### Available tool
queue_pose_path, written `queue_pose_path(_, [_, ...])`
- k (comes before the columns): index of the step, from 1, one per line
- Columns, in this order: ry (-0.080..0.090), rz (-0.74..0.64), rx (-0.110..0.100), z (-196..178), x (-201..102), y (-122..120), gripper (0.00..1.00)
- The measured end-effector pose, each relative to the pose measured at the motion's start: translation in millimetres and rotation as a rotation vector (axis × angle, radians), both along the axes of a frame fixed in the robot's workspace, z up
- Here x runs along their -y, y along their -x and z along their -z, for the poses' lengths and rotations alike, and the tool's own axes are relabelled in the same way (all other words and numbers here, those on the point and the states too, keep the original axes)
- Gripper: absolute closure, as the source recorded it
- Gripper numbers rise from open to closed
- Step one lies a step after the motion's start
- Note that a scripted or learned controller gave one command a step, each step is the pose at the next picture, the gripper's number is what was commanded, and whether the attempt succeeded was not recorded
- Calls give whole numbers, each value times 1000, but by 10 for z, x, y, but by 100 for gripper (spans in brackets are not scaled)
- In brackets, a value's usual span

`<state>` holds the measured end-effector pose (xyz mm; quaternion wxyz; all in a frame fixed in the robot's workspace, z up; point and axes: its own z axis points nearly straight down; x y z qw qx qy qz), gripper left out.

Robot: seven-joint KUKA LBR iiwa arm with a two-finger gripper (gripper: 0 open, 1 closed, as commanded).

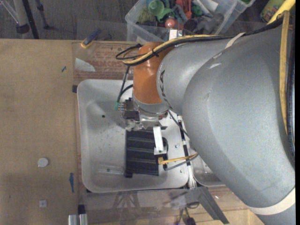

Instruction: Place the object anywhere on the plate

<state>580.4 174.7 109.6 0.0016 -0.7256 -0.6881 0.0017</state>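
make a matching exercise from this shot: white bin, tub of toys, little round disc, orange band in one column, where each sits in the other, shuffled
Things
1 white bin
2 clear tub of toys
3 small round disc
4 orange band

Places
a wrapped round the arm
b on the bare bench, at the view's left
c beyond the bench, at the top of the view
d on the bench, under the arm

Pairs: 1-d, 2-c, 3-b, 4-a

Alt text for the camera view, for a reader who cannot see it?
A grey arm with an orange wrist band reaches from the right over the left white bin, hiding most of the right bin. A clear tub of colourful toys sits beyond the bench.
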Motion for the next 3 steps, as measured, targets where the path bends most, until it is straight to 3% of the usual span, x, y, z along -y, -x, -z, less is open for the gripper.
queue_pose_path(1, [1,311,-1,-659,324,680,100])
queue_pose_path(2, [2,518,4,-1258,-481,579,100])
queue_pose_path(3, [3,978,2,-201,-491,354,100])
